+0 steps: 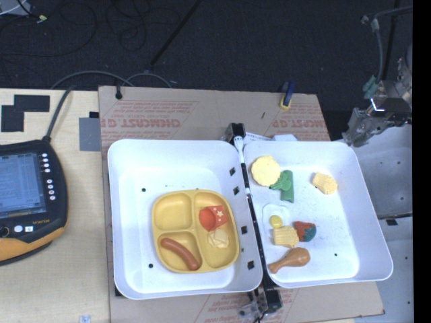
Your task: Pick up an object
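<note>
Dark floor (pixel 202 32) strewn with cables (pixel 101 12) — pale wooden bench (pixel 40 274), cardboard sheet (pixel 202 113) on top.

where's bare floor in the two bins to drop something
Left bin: bare strip behind the yellow tray, and along its left wall. Right bin: bare on the right, past the yellow chunk. Crowded by the divider: drumstick, corn, green piece.

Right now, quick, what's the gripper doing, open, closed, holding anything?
Gripper: off the right bin's far right corner; open or closed cannot be told; nothing seen held.

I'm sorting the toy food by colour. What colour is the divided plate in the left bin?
Yellow; the divided plate shows clearly in the camera view.
</note>
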You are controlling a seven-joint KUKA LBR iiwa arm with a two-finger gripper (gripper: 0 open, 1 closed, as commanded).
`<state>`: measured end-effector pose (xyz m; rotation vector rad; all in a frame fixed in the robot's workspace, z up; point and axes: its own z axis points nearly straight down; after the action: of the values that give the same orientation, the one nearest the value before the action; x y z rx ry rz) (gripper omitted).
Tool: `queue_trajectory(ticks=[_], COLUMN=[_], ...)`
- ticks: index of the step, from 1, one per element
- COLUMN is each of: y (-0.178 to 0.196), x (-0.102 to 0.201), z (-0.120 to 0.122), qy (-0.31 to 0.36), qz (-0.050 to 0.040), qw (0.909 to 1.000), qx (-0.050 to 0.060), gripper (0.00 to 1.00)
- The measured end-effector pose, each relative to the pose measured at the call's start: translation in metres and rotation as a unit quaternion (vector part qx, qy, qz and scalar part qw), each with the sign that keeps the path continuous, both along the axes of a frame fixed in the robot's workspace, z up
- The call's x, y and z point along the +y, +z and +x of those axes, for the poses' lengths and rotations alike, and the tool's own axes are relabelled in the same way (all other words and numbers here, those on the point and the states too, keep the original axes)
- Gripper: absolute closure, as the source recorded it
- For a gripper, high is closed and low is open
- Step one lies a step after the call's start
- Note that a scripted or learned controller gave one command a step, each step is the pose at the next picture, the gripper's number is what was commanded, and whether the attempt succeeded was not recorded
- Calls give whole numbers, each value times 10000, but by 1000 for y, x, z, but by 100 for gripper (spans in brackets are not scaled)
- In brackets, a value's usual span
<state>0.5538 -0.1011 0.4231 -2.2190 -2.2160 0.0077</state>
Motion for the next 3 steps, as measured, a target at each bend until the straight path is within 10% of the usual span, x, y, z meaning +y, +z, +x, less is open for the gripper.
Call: queue_trajectory(ticks=[1,2,3], y=[-103,115,-15], x=[-28,41,20], z=[-32,-46,-80], qy=[-12,38,-8], qz=[8,-5,4], qw=[10000,9999,10000], qx=[38,-119,45], gripper=[100,100,100])
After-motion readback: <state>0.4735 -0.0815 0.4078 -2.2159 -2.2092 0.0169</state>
